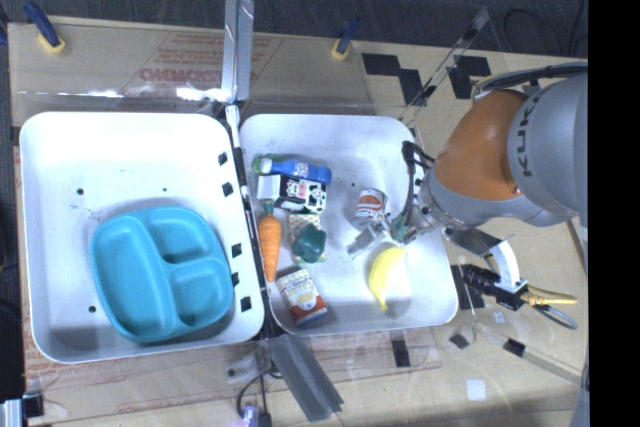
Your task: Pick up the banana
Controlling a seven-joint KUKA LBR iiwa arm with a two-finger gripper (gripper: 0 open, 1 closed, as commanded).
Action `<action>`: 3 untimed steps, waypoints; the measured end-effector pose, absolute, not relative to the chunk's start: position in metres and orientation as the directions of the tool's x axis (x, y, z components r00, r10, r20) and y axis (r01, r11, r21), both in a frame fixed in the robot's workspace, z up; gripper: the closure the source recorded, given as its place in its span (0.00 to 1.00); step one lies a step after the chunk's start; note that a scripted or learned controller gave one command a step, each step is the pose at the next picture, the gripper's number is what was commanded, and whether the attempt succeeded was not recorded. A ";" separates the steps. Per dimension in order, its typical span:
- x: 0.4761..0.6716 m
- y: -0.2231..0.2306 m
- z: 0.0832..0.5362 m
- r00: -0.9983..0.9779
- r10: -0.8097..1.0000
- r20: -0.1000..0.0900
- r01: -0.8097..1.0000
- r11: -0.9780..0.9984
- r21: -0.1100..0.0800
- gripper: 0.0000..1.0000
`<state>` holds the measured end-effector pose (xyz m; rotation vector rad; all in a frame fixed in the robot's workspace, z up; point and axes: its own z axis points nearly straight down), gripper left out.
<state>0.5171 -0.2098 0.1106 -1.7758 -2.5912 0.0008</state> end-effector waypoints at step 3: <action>0.477 -0.193 0.183 -0.190 0.982 0.000 0.982 0.190 -0.001 1.00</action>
